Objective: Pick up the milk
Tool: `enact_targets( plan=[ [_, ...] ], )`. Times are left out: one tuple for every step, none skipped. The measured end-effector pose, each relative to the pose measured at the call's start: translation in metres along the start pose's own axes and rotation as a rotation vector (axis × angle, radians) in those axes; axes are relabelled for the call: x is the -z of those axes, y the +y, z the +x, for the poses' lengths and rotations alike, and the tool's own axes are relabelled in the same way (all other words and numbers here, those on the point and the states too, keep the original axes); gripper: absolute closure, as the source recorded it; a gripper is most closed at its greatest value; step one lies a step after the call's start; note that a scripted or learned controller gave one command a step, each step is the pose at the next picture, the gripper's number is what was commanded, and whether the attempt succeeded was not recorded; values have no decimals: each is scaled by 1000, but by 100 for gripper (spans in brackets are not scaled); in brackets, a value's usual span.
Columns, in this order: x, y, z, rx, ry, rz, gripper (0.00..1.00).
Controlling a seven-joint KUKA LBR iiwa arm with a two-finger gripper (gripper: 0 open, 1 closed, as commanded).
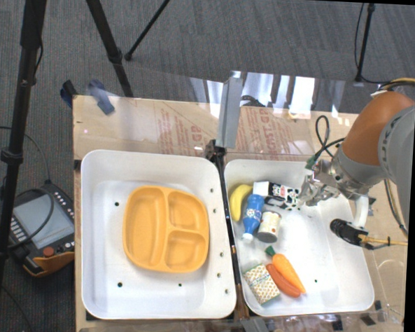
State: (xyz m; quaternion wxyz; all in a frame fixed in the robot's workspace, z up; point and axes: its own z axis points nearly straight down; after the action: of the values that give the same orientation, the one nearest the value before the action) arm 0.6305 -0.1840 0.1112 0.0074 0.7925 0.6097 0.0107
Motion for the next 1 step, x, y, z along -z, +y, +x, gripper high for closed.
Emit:
enact_targets(
  plan=[
    [-1, 0, 0, 1, 0, 1, 0]
  ],
)
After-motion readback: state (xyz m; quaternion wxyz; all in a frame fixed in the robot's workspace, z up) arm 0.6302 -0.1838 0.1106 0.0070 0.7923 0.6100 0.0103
